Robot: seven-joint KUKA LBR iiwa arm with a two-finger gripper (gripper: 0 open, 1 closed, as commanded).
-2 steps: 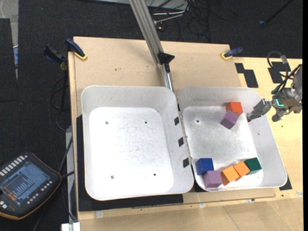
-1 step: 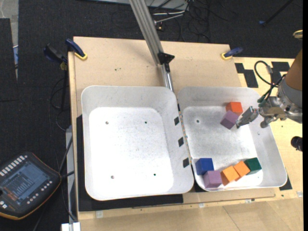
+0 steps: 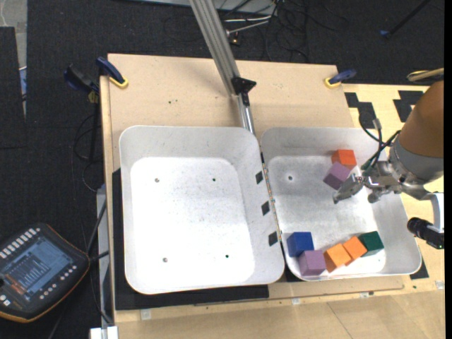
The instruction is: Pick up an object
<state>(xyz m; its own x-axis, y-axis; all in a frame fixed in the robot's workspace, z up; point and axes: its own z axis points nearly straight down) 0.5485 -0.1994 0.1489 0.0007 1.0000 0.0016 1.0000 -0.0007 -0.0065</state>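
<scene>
Reaching in over the right bin (image 3: 282, 162), the grey arm (image 3: 424, 143) brings its gripper (image 3: 351, 188) low above that bin's upper half. Its fingers cannot be told apart clearly enough to judge whether they stand wide or narrow, and nothing can be seen caught between them. A purple block (image 3: 336, 176) lies just beside the gripper, toward the bin's far wall, seemingly touching the fingertip area, with an orange block (image 3: 345, 158) right behind it, the two touching. Along the same bin's near wall sits a row of blocks: a blue block (image 3: 300, 243) nearest the divider between the bins, then a second purple block (image 3: 313, 262), a second orange block (image 3: 339, 253), another orange one partly behind it, and a green block (image 3: 371, 244) at the end nearest the arm. The left bin (image 3: 141, 147) adjoins the right bin's left wall.
</scene>
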